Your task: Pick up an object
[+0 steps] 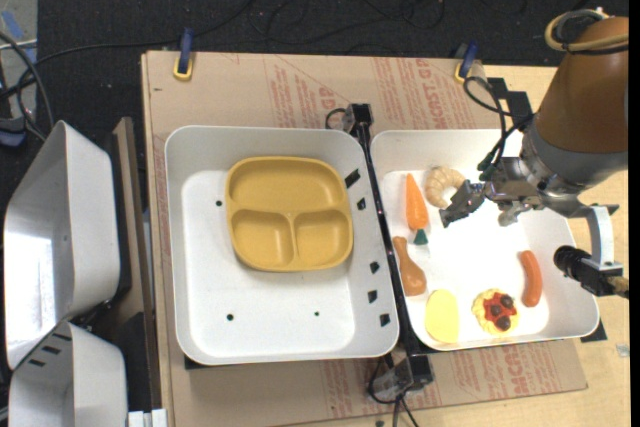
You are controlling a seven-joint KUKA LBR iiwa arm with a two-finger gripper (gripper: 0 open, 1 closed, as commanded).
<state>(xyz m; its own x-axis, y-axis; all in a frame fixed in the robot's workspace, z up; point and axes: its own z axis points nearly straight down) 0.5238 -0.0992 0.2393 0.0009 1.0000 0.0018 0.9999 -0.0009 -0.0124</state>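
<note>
Tool [466,205]: above the right bin [575,245], beside the carrot; grip state cannot be told.
Carrot [416,201]: upright along that bin's left side, below a pale puffy piece [443,183].
Left bin [190,245]: holds a yellow divided plate [290,213].
Front row: drumstick [410,267], yellow slice [442,315], sausage [531,277].

My arm [590,105] reaches in from the right, its orange band showing above the grey wrist. The wrist angles down and leftward, carrying the gripper [462,205] low. I can't make out how the jaws stand.
</note>
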